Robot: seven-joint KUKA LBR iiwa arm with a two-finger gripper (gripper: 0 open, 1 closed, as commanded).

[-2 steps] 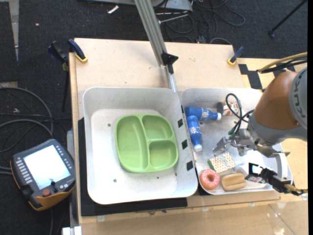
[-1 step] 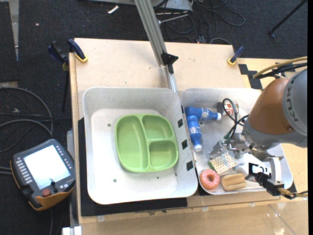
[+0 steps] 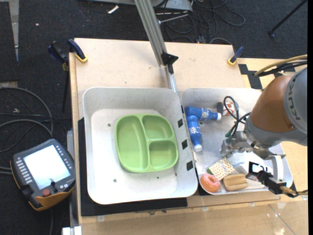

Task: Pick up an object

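The right bin (image 3: 215, 94) holds two blue bottles: one (image 3: 196, 134) lies along the bin's left wall, the other (image 3: 202, 114) lies across its top end with a white cap pointing right. At the bin's near edge sit a pink donut (image 3: 211, 182), a tan bread-like piece (image 3: 235, 181) and a checkered cracker (image 3: 221, 168). My gripper (image 3: 230, 150) hangs low in the right bin, just above and right of the cracker and right of the bottles. The wrist hides its tip.
A green divided plate (image 3: 146, 142) lies in the left bin (image 3: 93, 131). A slanted metal pole (image 3: 152, 26) ends at the wall between the bins. A teach pendant (image 3: 43, 173) rests on the floor at left. Clamps (image 3: 78, 53) sit at the bench's far corners.
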